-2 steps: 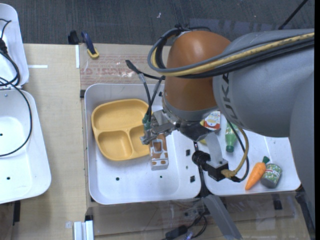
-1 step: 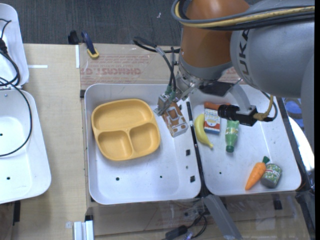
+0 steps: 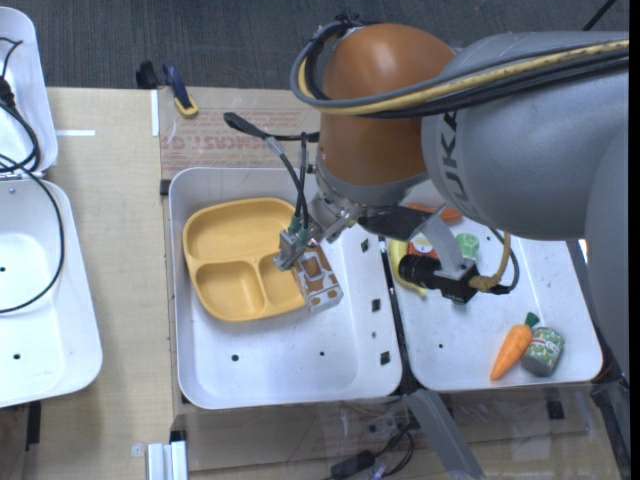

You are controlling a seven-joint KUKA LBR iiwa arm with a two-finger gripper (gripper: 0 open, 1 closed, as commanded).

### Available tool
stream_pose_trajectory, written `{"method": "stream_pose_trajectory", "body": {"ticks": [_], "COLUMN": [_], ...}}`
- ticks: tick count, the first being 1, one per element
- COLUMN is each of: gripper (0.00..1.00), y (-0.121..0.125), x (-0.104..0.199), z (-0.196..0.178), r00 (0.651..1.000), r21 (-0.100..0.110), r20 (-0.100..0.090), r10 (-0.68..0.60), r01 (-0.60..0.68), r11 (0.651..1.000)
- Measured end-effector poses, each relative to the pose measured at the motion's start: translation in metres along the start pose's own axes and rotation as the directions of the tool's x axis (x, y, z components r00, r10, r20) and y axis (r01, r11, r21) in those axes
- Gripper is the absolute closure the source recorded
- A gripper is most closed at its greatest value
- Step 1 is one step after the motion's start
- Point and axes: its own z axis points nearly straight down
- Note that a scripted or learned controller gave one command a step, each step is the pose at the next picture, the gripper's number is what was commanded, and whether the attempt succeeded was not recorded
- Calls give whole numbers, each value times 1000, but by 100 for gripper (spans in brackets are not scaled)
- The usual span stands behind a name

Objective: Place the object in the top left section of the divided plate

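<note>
A yellow divided plate [image 3: 232,230] lies in the left bin [image 3: 280,368], with one wide section at the top and two smaller ones below. My gripper [image 3: 292,248] hangs over the plate's right rim, near the divider between the wide section and the lower right one. A brown and white patterned object [image 3: 319,280] sits tilted just below and right of the gripper, overlapping the plate's right edge. It touches or nearly touches the gripper tip, and I cannot tell whether it is held.
The right bin [image 3: 450,358] holds a toy carrot [image 3: 511,352], a grey-green packet [image 3: 545,349], a green piece [image 3: 467,245] and a yellow item [image 3: 399,265] under the arm. The arm's large body covers the bins' upper right. A white tub [image 3: 40,298] stands at the far left.
</note>
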Motion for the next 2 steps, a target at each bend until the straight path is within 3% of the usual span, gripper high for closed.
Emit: {"method": "stream_pose_trajectory", "body": {"ticks": [1,2], "gripper": [100,100], "y": [-3,-44], "x": [25,28], "z": [7,-98], "r00": [998,995], "r21": [2,-2], "r20": [0,2], "r10": [-64,-100], "r01": [64,100], "r11": [998,995]}}
